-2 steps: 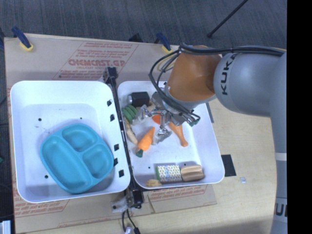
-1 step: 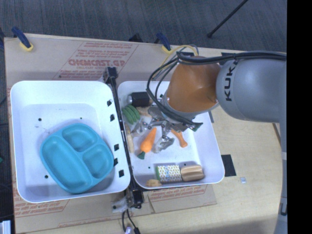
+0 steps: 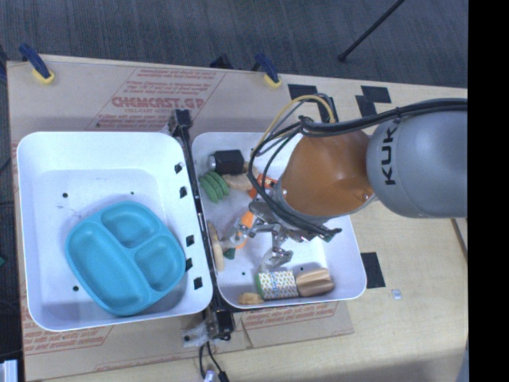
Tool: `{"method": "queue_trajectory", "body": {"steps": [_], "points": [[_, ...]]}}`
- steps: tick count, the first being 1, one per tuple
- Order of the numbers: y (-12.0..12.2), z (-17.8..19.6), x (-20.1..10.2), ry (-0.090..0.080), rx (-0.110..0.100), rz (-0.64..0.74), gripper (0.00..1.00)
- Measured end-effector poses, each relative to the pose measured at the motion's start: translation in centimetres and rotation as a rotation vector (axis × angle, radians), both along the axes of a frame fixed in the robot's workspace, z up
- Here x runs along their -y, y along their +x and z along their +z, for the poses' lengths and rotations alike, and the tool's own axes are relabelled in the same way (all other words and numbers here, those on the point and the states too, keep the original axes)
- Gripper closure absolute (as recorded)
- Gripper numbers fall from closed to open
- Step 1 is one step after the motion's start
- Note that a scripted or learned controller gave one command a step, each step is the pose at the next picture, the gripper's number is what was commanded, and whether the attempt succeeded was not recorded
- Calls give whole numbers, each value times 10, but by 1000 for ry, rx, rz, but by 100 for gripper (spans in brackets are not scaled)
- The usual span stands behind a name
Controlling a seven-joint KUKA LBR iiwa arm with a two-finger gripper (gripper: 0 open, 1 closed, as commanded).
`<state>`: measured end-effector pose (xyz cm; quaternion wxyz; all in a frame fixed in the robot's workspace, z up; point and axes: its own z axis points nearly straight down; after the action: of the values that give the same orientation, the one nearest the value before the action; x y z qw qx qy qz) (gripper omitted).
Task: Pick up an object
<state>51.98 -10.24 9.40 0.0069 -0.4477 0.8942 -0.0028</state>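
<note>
While nothing is yet lifting clear of the clutter, the grey arm with its glossy orange band is reaching in from the right and hanging low over the right bin, one of two shallow white plastic bins sitting side by side on the cardboard-covered bench. In the left bin, a smooth sky-blue divided tray with three rounded compartments is lying flat, well apart from the action. Beneath the wrist, the metallic gripper is pointing down into the middle of the right bin, but whether its fingers are spread or pinching anything cannot be told from this angle, so the pick is looking unfinished, with grasp and lift apparently to come. Candidate objects are waiting around it: a patterned cylindrical item lying on its side at the near wall, a tan bread-like roll touching it, a ribbed green piece near the divider, a matte black block at the far end, and a slim wooden stick along the left wall.
</note>
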Motion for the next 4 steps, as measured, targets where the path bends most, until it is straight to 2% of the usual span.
{"method": "queue_trajectory", "body": {"steps": [1, 2, 3, 4], "points": [[-2, 2, -5, 3, 15, -206, 0], [1, 2, -7, -1, 6, -214, 0], [19, -2, -7, 3, -14, -452, 0], [20, 8, -7, 3, -13, -449, 100]]}}
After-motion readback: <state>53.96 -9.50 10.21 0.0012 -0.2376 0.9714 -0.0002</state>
